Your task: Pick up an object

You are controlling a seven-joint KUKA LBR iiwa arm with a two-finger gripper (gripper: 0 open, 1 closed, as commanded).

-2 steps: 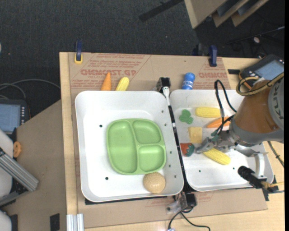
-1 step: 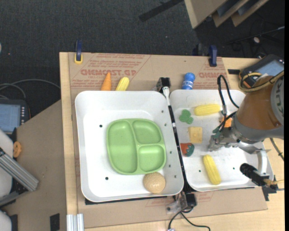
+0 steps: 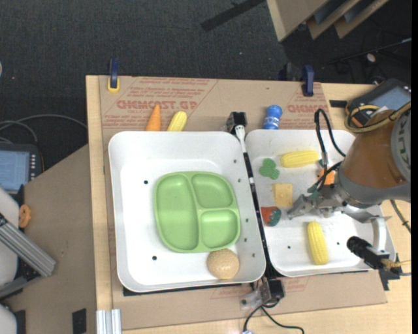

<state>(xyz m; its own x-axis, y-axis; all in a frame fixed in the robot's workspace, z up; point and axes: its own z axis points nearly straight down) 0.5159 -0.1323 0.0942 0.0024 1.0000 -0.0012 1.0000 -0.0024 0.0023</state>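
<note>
Dark grey carpet [image 3: 98, 39] is seen beyond the cardboard-topped bench [image 3: 196, 91] (far up-left of the pincer), with wooden furniture [image 3: 320, 16] above it.

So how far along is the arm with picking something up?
Done: the gripper is low in the right bin, between the yellow square block and a corn cob. In hand: nothing visibly between its fingers. Left: grasping and lifting an object.
</note>
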